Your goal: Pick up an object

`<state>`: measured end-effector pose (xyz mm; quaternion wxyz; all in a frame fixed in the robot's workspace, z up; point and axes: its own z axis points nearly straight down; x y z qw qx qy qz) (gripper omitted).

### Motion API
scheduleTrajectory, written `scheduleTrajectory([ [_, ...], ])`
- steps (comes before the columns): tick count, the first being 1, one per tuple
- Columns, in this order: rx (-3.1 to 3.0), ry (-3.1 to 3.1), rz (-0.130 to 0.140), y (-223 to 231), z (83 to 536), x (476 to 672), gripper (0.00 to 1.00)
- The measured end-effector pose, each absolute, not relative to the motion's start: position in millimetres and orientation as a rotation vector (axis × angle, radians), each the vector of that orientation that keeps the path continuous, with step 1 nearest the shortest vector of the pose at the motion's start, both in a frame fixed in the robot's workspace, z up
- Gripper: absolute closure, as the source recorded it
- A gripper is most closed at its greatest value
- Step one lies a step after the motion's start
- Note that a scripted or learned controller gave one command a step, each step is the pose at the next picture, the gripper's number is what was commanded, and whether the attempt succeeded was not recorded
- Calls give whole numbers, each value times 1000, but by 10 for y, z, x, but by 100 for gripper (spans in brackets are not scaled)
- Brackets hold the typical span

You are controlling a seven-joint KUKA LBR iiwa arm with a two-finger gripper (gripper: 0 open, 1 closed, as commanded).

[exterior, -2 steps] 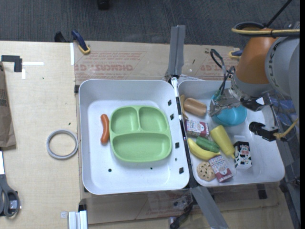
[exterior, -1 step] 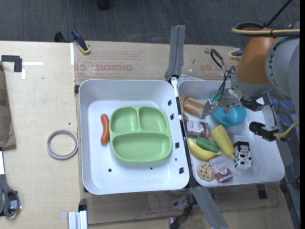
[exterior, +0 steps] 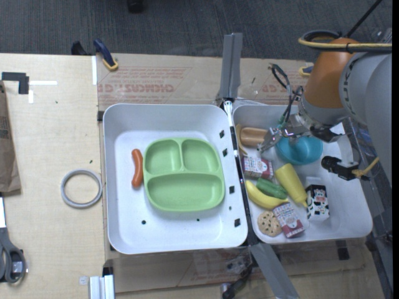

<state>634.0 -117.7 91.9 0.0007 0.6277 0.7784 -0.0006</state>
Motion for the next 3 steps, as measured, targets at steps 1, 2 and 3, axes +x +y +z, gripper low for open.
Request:
scheduleTrajectory([
  [1, 2154, 2283, -1, -1364, 1189, 6328, 0],
  [2, 2203, 2238, -2, -1553, 1762, 6043, 0],
  [3, 2008, 2404, 5, -1073, 963, 5775, 0],
])
